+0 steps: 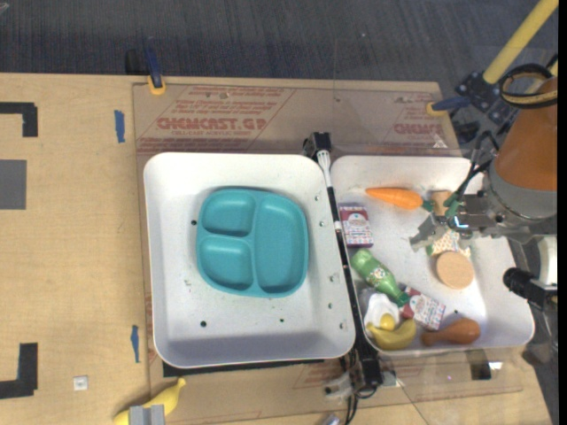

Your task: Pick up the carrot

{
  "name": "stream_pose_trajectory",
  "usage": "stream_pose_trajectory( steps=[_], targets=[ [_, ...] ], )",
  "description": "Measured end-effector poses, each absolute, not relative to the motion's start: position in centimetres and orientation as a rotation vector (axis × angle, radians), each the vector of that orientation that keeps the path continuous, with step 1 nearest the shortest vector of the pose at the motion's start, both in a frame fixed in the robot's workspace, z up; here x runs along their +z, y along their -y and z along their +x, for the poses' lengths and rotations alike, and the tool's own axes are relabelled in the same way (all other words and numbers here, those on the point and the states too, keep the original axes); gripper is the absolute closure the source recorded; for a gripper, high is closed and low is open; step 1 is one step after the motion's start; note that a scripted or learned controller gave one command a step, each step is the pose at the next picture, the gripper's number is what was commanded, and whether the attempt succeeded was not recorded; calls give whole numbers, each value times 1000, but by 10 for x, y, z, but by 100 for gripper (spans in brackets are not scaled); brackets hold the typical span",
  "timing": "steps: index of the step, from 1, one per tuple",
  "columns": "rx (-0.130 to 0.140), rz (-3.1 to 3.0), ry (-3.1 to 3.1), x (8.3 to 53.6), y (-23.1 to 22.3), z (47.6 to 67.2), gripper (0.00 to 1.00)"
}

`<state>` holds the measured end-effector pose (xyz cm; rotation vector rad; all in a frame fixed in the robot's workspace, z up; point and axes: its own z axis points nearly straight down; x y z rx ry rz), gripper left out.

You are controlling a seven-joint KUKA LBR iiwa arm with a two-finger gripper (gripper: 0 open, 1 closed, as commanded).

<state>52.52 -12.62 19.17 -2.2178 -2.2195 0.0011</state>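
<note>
The carrot (395,198), orange with a green top at its right end, lies flat near the back of the right bin (505,317). My gripper (429,238) hangs over the middle of that bin, a short way to the front right of the carrot and apart from it. It stands open, with nothing between its fingers. The arm's orange band (532,149) rises above it at the right edge.
Around the gripper in the right bin lie a red and white box (355,226), a green bottle (376,275), a tan disc (454,270), a banana (392,333) and a brown drumstick (452,331). The left bin (168,237) holds a teal divided plate (252,242).
</note>
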Motion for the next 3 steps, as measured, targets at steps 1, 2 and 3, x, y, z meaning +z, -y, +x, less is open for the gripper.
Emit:
stream_pose_trajectory(
  steps=[1,2,3],
  targets=[
    [-3,-1877,2527,142,121,614,0],
    [-8,-1999,2438,88,123,660,0],
    [-3,-1993,2445,101,124,660,100]
  ],
)
